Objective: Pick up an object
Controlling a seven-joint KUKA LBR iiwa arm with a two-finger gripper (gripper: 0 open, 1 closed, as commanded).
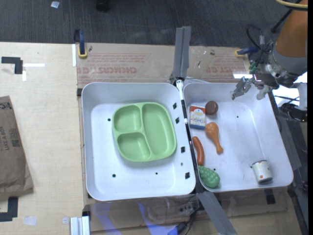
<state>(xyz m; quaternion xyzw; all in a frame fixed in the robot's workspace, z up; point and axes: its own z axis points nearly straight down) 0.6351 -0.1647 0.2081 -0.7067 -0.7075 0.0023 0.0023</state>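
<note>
The right bin [244,182] holds several small objects. A small orange and white box [197,117] lies by the bin's left wall, with a brown ball [211,107] just right of it. Below them are an orange toy drumstick [214,136], a red sausage [198,150] and a bumpy green toy [209,177]. A small can [262,171] lies on its side near the front right corner. My gripper [250,90] hangs over the bin's back right edge, open, with nothing between its fingers. It is well right of the ball.
The left bin [98,180] holds a green divided plate [145,131]. A cardboard sheet [127,67] lies behind the bins. A brown paper bag [12,146] rests on the bench at far left. Cables hang near the arm at right.
</note>
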